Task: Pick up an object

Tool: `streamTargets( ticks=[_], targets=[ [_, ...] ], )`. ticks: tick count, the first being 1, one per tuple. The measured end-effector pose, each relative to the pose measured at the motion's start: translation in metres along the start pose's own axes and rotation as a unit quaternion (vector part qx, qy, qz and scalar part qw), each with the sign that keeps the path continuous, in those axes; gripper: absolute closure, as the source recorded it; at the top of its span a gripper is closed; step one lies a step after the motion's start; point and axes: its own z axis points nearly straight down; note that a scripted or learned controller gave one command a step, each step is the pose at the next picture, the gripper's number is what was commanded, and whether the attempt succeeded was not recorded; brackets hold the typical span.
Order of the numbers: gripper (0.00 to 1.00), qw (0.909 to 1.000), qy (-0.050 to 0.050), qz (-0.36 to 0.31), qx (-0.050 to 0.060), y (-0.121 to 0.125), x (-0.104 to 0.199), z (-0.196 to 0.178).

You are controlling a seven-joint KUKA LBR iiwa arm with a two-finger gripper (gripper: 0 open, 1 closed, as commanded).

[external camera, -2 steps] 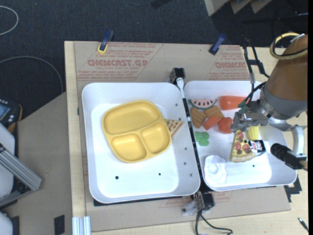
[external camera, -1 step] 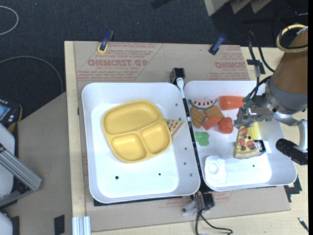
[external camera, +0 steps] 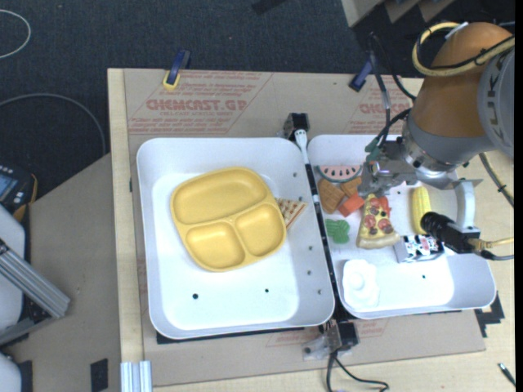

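Reaching in from right, arm (external camera: 458, 96) sets end effector (external camera: 377, 176) over pizza slice (external camera: 377, 220).

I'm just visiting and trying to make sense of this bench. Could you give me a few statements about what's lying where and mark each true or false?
1. The yellow three-compartment plastic tray lies in the left white bin. True.
2. The toy pizza slice with red dots lies in the left bin. False: it lies in the right white bin.
3. The gripper is over the right bin, near the watermelon-slice toy. True.
4. The yellow corn-cob-shaped toy sits inside the yellow tray. False: it lies in the right bin, beside the pizza slice.
5. A small green toy lies in the right bin near its left wall. True.
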Motion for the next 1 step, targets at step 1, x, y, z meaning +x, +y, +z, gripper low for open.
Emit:
streamTargets(
  ticks=[1],
  targets=[
    [1.00, 1.0000, 0.000, 0.001, 0.000, 0.0249, 0.0418, 0.0059]
  ],
)
